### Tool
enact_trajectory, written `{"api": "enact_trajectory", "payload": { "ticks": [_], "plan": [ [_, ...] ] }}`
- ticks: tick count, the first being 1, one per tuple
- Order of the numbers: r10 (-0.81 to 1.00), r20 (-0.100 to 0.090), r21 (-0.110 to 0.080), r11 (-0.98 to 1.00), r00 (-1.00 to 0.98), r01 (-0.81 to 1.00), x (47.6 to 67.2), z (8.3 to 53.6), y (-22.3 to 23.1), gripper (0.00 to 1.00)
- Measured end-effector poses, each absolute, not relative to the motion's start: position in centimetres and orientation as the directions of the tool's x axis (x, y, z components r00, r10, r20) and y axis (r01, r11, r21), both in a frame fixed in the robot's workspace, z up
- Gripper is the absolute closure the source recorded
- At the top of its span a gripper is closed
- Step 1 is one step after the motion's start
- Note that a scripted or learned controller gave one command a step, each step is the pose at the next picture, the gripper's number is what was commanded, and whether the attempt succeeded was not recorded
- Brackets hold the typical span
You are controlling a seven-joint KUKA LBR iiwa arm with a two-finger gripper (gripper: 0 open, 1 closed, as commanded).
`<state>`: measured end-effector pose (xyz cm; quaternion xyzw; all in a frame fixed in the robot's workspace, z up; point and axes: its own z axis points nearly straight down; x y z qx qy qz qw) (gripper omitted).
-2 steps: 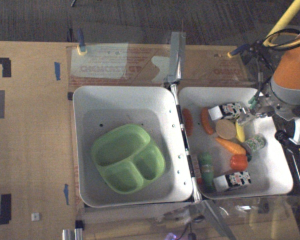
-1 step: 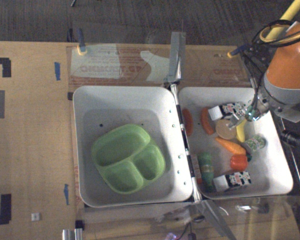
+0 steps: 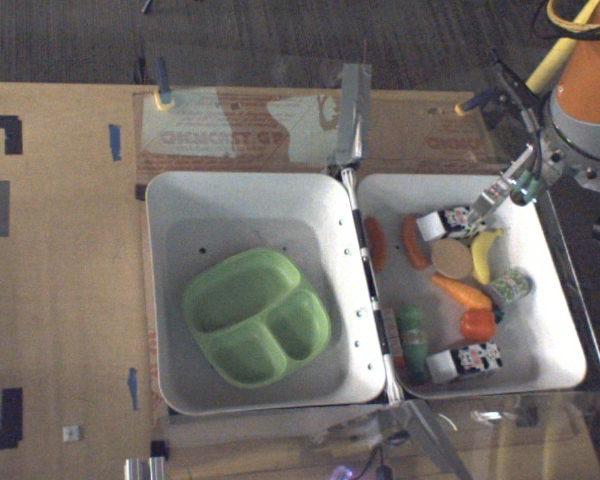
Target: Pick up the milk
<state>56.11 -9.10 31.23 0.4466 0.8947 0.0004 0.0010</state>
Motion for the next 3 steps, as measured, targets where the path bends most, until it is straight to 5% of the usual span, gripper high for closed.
{"api": "enact_trajectory", "payload": {
  "ticks": [1,3],
  "plan": [
    [0.779,-0.003,0.002,0.627,-0.627,0.779,58.9,30.4,-8.9,1.00],
    [0.511,-0.003,0.002,0.860,-0.860,0.511,58.5,27.1,-12.9,1.00]
  ]
}}
